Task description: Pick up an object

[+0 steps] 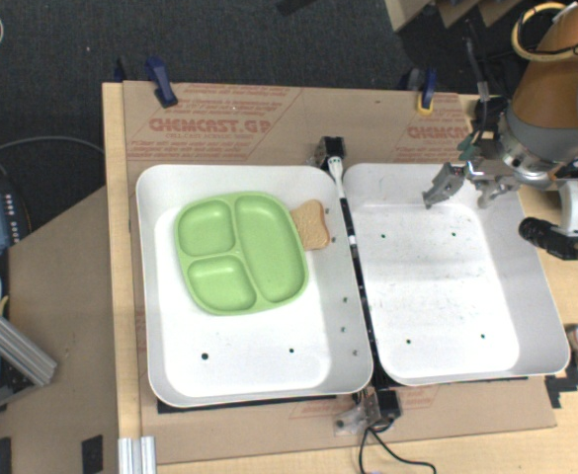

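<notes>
Although the task named no particular item, the likeliest candidates lay in the left bin [170, 363]: one green divided plate [241, 253] with three compartments, and one tan, cracker-like piece [311, 224] touching the plate's rim at about two o'clock. That tan piece stood with its long axis running roughly twelve to six, close to the bin's right wall. From the jaws [463, 188], both things lay toward nine o'clock, across the divider between the two bins, the tan piece being the nearer of the pair and the plate just beyond it. The jaws hung over the upper part of the right bin [447, 304], near its twelve-o'clock edge, with two fingers apart and nothing between them. Only one arm [550, 97] served the rig, reaching in from three o'clock, so the coming move would probably call for a sideways travel toward nine o'clock before any descent. Counted up: two white bins, one plate, one tan piece, all resting on one brown-boarded worktop [269, 117] with one blue clamp [160, 82] at its far left corner.
</notes>
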Robot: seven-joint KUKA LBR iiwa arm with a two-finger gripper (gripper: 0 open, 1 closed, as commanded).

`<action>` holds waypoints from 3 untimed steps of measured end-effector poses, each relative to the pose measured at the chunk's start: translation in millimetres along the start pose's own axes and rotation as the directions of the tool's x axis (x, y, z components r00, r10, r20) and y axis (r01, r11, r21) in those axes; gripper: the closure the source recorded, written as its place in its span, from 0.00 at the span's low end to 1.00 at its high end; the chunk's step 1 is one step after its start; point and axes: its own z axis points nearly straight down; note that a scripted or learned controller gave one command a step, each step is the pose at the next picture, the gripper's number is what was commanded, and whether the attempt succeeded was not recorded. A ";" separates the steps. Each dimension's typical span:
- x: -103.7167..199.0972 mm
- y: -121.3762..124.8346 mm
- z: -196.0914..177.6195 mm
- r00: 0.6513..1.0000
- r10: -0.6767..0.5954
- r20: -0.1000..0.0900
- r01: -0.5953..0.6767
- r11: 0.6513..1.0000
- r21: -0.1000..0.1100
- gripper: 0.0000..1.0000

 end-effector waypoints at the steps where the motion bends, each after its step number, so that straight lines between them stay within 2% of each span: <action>1: -0.1 0.8 -11.1 1.000 -0.001 0.001 0.001 1.000 -0.004 1.00; 2: -42.2 40.6 -217.0 1.000 -0.001 0.010 0.001 1.000 -0.024 1.00; 3: -17.5 7.0 -178.5 1.000 -0.001 -0.001 0.001 1.000 0.003 1.00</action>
